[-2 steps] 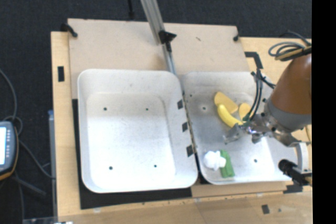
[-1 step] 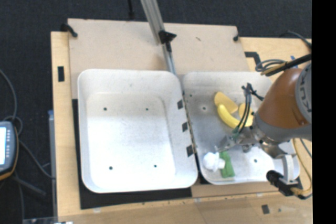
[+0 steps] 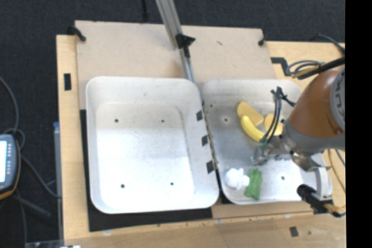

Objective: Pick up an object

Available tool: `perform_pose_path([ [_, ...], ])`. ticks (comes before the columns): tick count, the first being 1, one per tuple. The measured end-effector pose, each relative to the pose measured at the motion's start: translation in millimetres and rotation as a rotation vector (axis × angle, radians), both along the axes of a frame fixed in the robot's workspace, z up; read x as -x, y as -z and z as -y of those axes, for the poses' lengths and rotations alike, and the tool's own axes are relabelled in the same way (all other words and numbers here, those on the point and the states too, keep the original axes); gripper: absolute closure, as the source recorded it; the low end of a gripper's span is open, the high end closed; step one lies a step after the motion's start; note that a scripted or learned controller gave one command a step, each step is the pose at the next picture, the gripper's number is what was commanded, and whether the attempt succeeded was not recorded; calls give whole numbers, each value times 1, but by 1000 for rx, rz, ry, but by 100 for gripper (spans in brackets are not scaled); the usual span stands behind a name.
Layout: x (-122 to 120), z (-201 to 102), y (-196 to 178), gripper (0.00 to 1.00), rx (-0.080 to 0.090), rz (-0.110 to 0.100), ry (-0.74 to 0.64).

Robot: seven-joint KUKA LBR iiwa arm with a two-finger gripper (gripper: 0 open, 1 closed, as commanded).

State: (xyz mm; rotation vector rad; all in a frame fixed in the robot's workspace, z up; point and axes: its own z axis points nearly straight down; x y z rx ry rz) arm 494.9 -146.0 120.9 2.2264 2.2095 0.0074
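**Arm low over the right bin, banana just beyond its wrist**

You have three things to choose from, all in the right bin. The banana is yellow and curved, lying in the far half of the bin; its right end runs under the arm and its dark cables, so you see only part of it. Near the front rim sit a white cap-like piece and a green block — the two lie just beside each other, the white one to the left, and look to be touching. The green block is short and flat-sided, tilted slightly.

The jaws hang low over the bin floor between the banana and the green block, apart from both as far as you can see. Whether they stand wide or narrow you cannot tell; the metal there is a small grey blur under the wrist.

For room: the left half of the right bin's floor is bare, and the left bin beside it offers a wide white floor. The white piece and green block sit close to the front wall, with little space behind them. A slanted metal rail crosses the counter at the back, ending near the seam between the bins.
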Motion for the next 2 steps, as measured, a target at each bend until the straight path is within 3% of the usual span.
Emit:
perform_pose_path([
  [2,-5,12,-112,100,3,3,-11],
])
